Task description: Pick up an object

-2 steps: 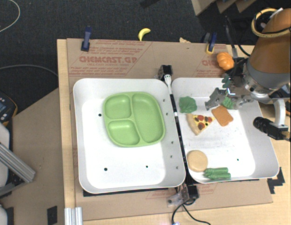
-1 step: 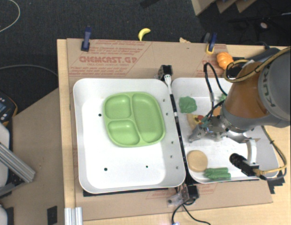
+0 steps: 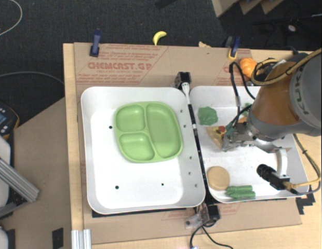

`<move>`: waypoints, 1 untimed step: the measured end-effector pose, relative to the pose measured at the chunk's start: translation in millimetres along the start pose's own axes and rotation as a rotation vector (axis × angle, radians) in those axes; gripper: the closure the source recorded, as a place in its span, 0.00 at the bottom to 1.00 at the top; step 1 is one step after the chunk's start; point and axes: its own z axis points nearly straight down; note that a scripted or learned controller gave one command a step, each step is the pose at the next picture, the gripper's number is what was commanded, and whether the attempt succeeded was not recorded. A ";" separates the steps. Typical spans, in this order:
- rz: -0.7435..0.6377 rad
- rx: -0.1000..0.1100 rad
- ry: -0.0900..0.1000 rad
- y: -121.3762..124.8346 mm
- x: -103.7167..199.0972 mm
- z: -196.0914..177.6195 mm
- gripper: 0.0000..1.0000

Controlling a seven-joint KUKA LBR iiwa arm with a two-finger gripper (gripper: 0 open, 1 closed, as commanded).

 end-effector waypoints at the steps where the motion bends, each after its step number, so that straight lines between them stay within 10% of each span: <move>1: -0.008 -0.007 0.002 -36.7 49.8 -112.6 1.00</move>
